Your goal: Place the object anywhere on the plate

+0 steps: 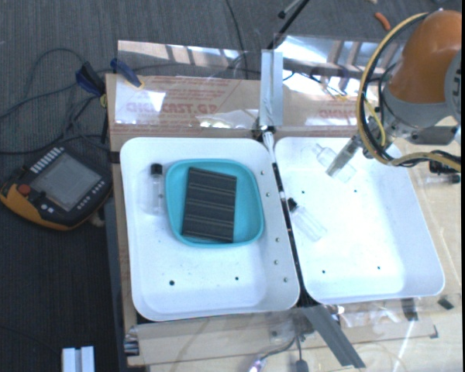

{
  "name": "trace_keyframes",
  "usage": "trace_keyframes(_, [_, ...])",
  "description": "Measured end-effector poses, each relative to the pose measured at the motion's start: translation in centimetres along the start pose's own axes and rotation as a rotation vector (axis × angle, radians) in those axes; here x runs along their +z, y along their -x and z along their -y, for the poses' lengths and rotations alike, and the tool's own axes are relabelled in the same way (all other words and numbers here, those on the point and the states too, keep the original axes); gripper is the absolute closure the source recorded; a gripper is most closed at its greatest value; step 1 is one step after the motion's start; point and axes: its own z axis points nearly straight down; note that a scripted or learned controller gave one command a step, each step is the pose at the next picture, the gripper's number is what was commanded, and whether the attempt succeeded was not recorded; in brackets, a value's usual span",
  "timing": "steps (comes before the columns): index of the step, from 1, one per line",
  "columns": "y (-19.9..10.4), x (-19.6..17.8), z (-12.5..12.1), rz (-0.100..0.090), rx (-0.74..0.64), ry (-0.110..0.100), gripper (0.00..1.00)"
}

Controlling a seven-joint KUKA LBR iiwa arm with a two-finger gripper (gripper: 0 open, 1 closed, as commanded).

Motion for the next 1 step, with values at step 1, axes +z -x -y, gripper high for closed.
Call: trace_keyframes(1, [0.00,0.00,0.00,0.000,0.000,0.000,0.00])
